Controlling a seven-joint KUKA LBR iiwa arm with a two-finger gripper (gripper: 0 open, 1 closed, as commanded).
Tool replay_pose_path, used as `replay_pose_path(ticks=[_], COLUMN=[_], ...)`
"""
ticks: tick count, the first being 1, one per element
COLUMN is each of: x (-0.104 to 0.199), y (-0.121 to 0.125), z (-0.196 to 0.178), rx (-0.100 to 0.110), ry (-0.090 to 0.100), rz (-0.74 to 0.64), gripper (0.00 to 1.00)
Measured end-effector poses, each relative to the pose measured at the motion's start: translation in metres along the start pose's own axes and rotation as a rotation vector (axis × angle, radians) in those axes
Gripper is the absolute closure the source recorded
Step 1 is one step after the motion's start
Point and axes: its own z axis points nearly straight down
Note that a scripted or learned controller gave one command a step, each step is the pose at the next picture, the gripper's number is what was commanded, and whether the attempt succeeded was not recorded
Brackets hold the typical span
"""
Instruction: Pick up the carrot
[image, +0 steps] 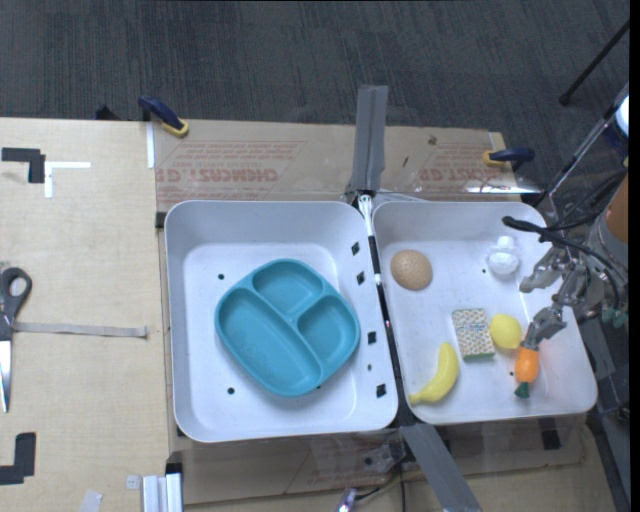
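Red mirrored lettering on the cardboard behind the bins is too blurred to read. The carrot lies in the right bin near its right wall, with a lemon, sponge and banana to its left. The pincer hangs just above the carrot, reaching in from the right; whether it is clenched I cannot tell.

Arm reaching in from the right edge, gripper low at the right side of the frame.

The gripper hangs at the end of a wrist cluttered with black cables and grey metal links, its slim fingers angled down and to the left. A sliver of the orange band shows at the far right edge above the wrist. The arm's grey body is mostly cut off by the frame, so its pose beyond the wrist is unclear. Whether the fingers are parted or closed is too small to judge.
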Motion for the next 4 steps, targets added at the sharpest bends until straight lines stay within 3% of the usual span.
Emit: replay_pose_path(ticks=[1,2,3,4], x=[0.035,0.033,0.023,0.031], y=[-0.026,-0.026,0.046,-0.003], z=[0.092,0.082,0.025,-0.033], rx=[0.0,0.001,-0.001,0.0], ry=[0.002,-0.005,0.001,-0.001], rz=[0.028,0.025,0.106,-0.141], gripper=[0.0,1.0,1.0,1.0])
